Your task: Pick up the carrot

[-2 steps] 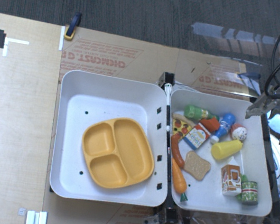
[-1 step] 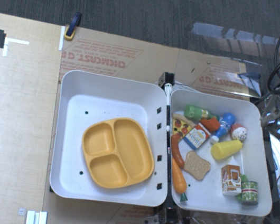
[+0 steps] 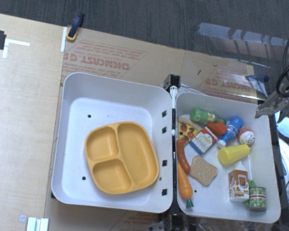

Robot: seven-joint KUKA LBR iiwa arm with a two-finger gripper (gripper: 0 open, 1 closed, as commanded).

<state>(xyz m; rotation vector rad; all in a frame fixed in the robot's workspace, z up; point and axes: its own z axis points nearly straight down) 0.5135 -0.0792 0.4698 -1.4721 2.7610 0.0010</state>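
Gripper (image 3: pixel 268 106) hangs over the upper right corner of the right bin (image 3: pixel 274 179); its grasp cannot be told. Carrot (image 3: pixel 183 183) lies along that bin's left wall, lower centre of frame, beside a bread slice (image 3: pixel 204 171), open floor to its right.

The bench (image 3: pixel 8 132) is pale wood with black corner marks near its left edge. A sheet of cardboard (image 3: pixel 121 61) with red print covers its middle and right part. Two white bins sit on the cardboard, touching side by side: the left bin (image 3: pixel 67 143) toward the bench's middle, the right bin (image 3: pixel 271 179) toward its right edge. A yellow-and-blue clamp (image 3: pixel 74 27) sits at the back edge.
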